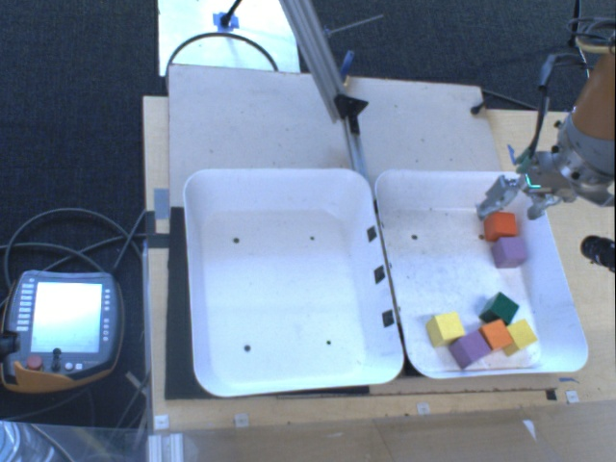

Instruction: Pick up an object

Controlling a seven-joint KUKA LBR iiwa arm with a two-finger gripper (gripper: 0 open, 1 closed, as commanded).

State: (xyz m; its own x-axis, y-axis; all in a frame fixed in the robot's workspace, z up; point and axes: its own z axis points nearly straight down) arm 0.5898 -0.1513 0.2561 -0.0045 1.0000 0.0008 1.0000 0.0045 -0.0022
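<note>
Inside right bin (568, 287): seven blocks (481, 330); left bin (207, 258) bare.

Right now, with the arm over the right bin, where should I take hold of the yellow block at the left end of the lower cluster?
Come straight down on the yellow block and close across its left and right faces. It lies flat, with bare bin floor on its left and a gap before the purple block at its lower right. The end effector hangs up by the orange block.

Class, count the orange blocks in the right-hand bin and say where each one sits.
2. One orange block lies near the bin's far right side, above a purple block; the other sits in the near-corner cluster. None appears hidden.
</note>
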